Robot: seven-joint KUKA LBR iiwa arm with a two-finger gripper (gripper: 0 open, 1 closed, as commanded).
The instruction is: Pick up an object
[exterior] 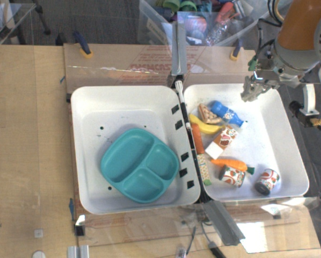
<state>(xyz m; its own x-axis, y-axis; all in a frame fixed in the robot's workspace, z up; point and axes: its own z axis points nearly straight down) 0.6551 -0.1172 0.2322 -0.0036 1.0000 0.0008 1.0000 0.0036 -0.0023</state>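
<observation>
Two shallow white bins sit side by side on the wooden bench [26,144]. The left bin [85,144] holds a teal divided plate [140,165], which lies tilted toward the near right of that bin and takes up much of its floor. The right bin [292,149] holds a scatter of small things, mostly along its left half and near edge.

The grey arm with its orange band [305,9] reaches in from the far right. Its gripper [253,93] hangs over the far edge of the right bin, above the bin's far right part, and nothing lies between its fingers; whether they are spread or closed I cannot tell from this angle.

Beyond the bins, a clear tub [203,9] at the far side is filled with mixed coloured items.

Inside the right bin, a blue bottle [226,112] lies at the far left, just beside a brown wedge-shaped piece [207,114]. A yellow banana [205,126] lies just near of them. A red and white carton [225,138] sits near the middle. An orange carrot [233,164] lies nearer, touching a small red and white can [233,177]. Another small can [267,181] lies at the near right, apart from the rest.
</observation>
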